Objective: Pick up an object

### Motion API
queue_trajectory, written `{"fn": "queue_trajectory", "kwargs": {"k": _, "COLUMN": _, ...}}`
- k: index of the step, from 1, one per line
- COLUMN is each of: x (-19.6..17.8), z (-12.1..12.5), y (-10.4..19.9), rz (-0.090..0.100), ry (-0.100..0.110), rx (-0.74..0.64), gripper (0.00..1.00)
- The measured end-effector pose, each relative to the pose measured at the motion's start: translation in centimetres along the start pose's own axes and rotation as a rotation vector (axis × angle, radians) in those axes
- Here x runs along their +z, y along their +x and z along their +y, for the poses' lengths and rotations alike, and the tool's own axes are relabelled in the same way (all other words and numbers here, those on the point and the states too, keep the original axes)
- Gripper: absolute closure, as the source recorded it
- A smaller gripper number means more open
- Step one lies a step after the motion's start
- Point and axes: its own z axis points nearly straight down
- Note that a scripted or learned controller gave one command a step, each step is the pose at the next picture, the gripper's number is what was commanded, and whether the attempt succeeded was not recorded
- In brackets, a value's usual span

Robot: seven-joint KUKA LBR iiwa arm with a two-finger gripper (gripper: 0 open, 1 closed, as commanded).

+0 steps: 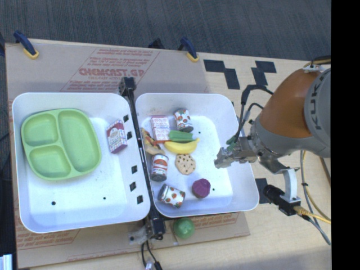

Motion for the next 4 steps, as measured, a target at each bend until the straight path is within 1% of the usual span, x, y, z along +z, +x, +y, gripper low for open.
{"fn": "queue_trajectory", "kwargs": {"k": 1, "x": -3.7, "z": 4.9, "y": 0.9, "rz": 0.0, "ry": -0.001, "rx": 0.0, "gripper": 1.0}}
{"fn": "queue_trajectory", "kwargs": {"k": 2, "x": -0.7, "z": 6.8, "y": -0.3, "rz": 0.0, "ry": 0.005, "rx": 0.001, "gripper": 1.0}}
{"fn": "queue_trajectory", "kwargs": {"k": 3, "x": -1.0, "z": 10.5, "y": -0.9, "rz": 0.0, "ry": 0.001, "rx": -0.001, "gripper": 1.0}}
{"fn": "queue_trajectory", "kwargs": {"k": 4, "x": -1.0, "z": 10.4, "y": -0.9, "rz": 0.0, "ry": 0.002, "rx": -0.001, "gripper": 0.0}}
